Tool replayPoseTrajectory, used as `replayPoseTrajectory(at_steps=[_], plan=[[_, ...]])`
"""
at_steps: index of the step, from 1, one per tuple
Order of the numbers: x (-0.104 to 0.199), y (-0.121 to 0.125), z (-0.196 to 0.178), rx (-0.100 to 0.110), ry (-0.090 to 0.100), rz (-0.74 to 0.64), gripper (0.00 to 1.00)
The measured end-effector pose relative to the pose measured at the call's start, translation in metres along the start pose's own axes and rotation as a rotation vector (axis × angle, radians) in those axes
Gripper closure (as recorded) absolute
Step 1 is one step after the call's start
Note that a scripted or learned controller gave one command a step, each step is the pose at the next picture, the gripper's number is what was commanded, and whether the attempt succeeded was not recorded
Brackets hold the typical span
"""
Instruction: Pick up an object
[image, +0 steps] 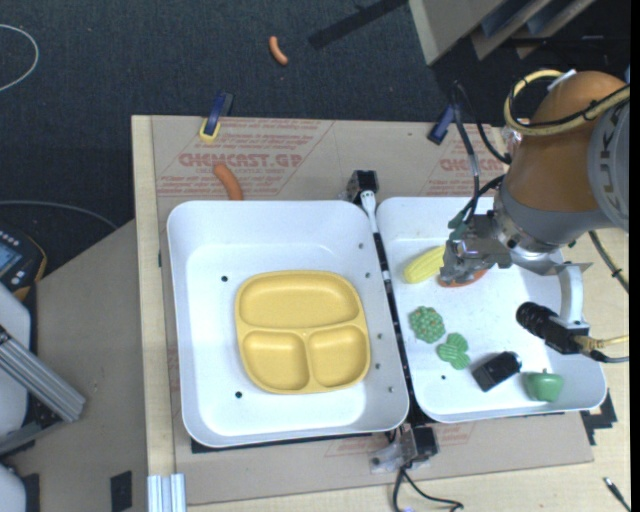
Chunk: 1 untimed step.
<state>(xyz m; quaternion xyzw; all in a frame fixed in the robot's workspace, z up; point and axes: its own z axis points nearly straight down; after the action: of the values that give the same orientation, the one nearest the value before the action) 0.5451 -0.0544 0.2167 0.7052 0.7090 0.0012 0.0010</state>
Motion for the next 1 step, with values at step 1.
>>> replayPoseTrajectory(at_steps=[1], plan=[[0.0423,0.0312,-0.0173,-0.003,0.001,0.000,1.00]])
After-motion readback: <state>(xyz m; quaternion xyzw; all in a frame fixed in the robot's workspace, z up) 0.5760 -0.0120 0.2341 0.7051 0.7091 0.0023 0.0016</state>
